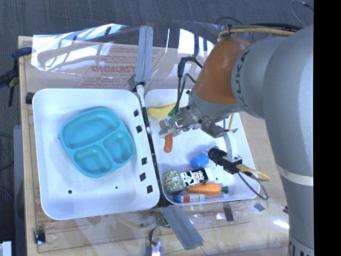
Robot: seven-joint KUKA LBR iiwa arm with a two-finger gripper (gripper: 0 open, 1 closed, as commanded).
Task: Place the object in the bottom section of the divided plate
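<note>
The blue divided plate lies in the left bin, one long section at its upper left and two smaller ones at its lower right. My gripper hangs over the upper left part of the right bin, beside the ridge between the bins. A small red-orange stick-shaped object reaches down from right under the gripper's tip. Whether the gripper is holding it or it is lying on the bin floor is not clear from this angle.
In the right bin are a yellow banana behind the gripper, a blue piece, a green can, a cow-patterned box, an orange carrot and a red-white marker. A black cable plug hangs from the arm.
</note>
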